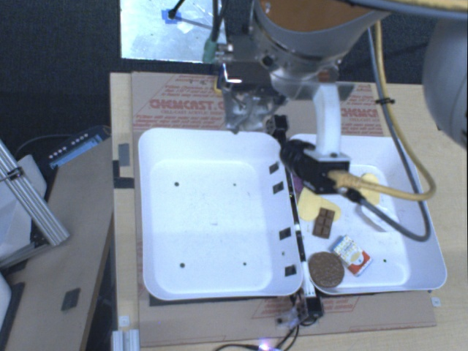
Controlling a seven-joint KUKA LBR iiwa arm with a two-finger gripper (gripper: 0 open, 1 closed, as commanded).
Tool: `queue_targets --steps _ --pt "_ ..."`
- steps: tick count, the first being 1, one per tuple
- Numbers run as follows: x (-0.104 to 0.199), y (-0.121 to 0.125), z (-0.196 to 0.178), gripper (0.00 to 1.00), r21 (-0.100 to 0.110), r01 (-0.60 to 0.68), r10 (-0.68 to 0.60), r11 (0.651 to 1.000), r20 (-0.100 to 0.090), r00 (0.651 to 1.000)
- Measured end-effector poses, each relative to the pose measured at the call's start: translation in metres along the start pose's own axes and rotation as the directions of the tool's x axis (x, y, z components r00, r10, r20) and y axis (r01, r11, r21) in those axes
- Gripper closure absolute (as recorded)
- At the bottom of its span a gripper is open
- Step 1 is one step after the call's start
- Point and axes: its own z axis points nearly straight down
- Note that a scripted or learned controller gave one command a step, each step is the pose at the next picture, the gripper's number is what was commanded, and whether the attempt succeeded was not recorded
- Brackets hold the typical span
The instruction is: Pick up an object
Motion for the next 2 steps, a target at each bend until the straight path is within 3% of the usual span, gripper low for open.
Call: queue_targets --steps 2 --pt "-0.0001 0.0 0.0 1.0 0.0 0.0 0.0 1.0 0.0 1.0"
